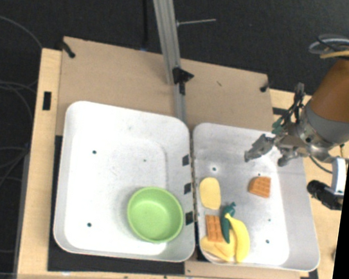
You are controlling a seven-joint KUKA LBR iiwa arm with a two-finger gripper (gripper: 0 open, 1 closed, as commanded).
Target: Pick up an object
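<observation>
Gripper (pixel 270 151) hovers with fingers spread, nothing between them, over the right bin (pixel 294 251); orange waffle-like piece (pixel 260 186) lies at its six o'clock, yellow banana (pixel 240 238) further down.

High slanted overhead, both bins (pixel 131 123)

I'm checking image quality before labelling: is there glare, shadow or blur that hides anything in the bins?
Camera view: even, soft lighting, no strong glare on the white bins; the green bowl and orange waffle piece look reasonably sharp; the pincer looks slightly blurred; the floor around the bench is dark.
</observation>
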